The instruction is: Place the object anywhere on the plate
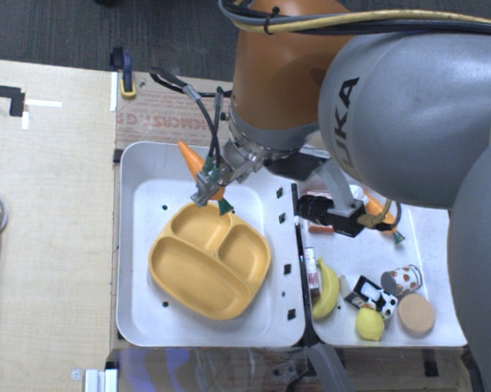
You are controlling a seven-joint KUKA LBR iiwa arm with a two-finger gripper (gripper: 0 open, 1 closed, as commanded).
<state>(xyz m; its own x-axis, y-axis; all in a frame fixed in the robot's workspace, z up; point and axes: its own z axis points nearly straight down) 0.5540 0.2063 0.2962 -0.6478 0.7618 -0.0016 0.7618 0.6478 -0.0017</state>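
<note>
We see the grey arm (422, 103) with its orange band filling the upper right, reaching in over the two white bins. The left bin (135, 250) carries a yellow divided plate (211, 263), which lies flat near the bin's middle. The right bin (442, 329) holds a banana (327, 292), a lemon (370, 324), a round tan disc (415, 315), a small black-and-white toy (387, 303) and a second carrot (381, 213) partly hidden under the arm. The gripper (208, 184) hangs just above the plate's far rim. We see a carrot (194, 158) beside its tip, orange end pointing up-left and green top (223, 205) near the plate's edge. We cannot tell how far the jaws are parted, nor whether they clasp the carrot.
</note>
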